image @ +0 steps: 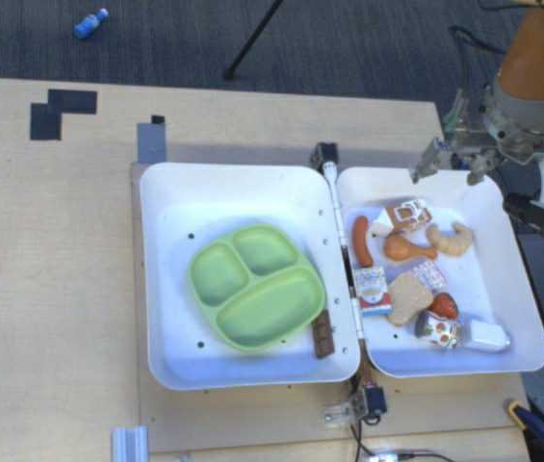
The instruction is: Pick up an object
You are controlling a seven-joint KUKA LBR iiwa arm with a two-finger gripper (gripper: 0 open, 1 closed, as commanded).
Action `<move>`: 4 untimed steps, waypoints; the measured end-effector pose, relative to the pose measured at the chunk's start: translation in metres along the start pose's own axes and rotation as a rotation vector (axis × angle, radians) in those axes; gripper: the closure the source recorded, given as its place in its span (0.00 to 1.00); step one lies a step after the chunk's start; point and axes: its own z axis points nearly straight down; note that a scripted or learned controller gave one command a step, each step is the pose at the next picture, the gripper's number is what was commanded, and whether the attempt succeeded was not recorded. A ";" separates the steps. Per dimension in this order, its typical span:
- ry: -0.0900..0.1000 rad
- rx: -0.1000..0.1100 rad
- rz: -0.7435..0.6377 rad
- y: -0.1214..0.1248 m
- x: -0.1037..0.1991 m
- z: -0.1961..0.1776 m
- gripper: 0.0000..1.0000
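A grey KUKA arm's gripper [453,165] hangs over the twelve o'clock rim of the right-hand bin [531,340], its two fingers spread apart with nothing between them, as the task of picking up an object stands at the approach stage. The candidates lie in a tight cluster toward the six o'clock side of the gripper: a red sausage [361,242] at the cluster's nine o'clock edge, a toy drumstick [408,248] and a croissant [451,240] near its middle, a small carton [409,215] at its twelve o'clock end, and a slice of bread [409,298] lower down with a patterned cup [438,331] just beside it. The left-hand bin [161,258] holds a green divided plate [257,285] and a brown bar [323,336] at the plate's four o'clock. Judging from the layout, the sausage looks the cleanest target, since it lies apart from its neighbours; a good grasp would likely call for descending with the fingers straddling its narrow width, clear of the divider between the bins, and closing only once low enough to catch its sides.
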 end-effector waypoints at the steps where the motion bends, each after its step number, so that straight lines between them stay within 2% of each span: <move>1: -0.005 -0.017 0.000 -0.005 0.021 0.130 0.00; 2: -0.007 -0.021 -0.001 -0.010 0.019 0.134 0.00; 3: -0.002 -0.002 0.002 -0.004 -0.049 0.157 0.00; 4: -0.003 -0.010 -0.001 -0.001 -0.048 0.143 1.00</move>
